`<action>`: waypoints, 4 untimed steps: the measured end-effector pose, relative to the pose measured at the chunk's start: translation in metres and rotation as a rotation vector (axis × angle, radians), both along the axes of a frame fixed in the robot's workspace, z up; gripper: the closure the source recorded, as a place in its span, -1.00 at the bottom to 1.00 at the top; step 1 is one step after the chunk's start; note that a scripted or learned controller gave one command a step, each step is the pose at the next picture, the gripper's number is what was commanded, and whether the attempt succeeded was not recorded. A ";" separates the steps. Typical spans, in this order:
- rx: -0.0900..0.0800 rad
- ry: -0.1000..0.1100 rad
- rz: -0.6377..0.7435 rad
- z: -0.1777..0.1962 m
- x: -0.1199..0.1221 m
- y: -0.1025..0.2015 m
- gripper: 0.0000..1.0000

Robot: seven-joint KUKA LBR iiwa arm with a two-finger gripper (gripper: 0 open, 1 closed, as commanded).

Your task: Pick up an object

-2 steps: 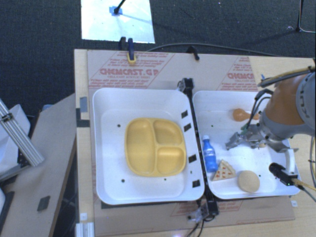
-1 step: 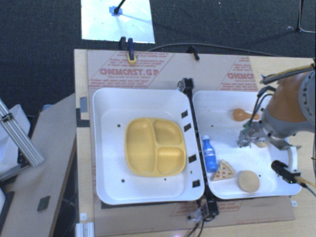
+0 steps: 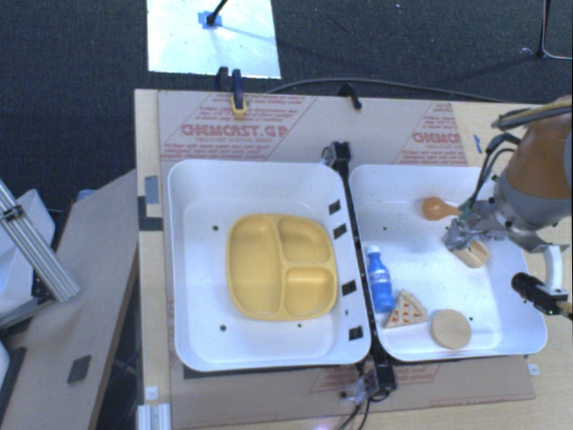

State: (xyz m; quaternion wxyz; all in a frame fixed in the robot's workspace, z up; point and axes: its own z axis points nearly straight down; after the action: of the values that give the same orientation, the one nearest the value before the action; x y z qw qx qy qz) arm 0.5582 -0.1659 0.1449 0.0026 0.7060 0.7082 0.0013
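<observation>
On the table [image 3: 152, 240], in the right bin [image 3: 510, 343] near its right edge, the claw [image 3: 463, 237] sits low over a tan block [image 3: 474, 254]; its grip can't be judged, so no pick is confirmed.

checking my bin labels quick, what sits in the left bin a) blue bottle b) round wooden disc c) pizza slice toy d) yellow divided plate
d: the yellow divided plate lies alone in the left bin, while the blue bottle, pizza slice toy and round disc all lie in the right bin.
</observation>
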 end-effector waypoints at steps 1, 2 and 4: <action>0.000 -0.001 0.000 0.060 -0.007 -0.003 1.00; 0.000 -0.002 0.001 0.114 -0.005 -0.003 1.00; 0.004 0.005 0.007 0.095 -0.018 0.113 1.00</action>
State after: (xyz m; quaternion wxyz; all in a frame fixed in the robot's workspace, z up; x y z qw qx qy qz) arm 0.5407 -0.0528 0.2395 -0.0004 0.7034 0.7108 0.0011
